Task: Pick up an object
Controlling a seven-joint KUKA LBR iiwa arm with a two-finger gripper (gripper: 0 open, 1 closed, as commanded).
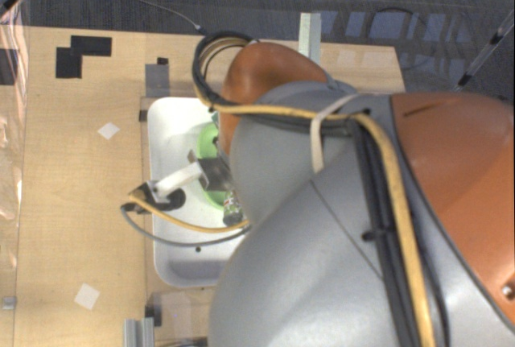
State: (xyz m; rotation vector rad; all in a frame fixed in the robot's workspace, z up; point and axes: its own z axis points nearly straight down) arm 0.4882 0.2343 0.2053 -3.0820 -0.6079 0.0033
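My arm [346, 216] covers most of the camera view, and its orange band [265, 72] sits over the far side of the left white bin [170, 118]. The gripper [212, 173] hangs low over this bin, seen from above past the wrist. A green object [209, 141] peeks out from under the wrist, and more green [215, 195] shows just below it. Most of that object is hidden by the arm. I cannot tell whether the gripper touches it.
Yellow and black cables [181, 226] loop from the wrist across the bin's near half. A white cylindrical fitting [179, 181] juts left from the wrist. The wooden bench [72, 200] stretches to the left, with black marks [80, 54] at its far edge.
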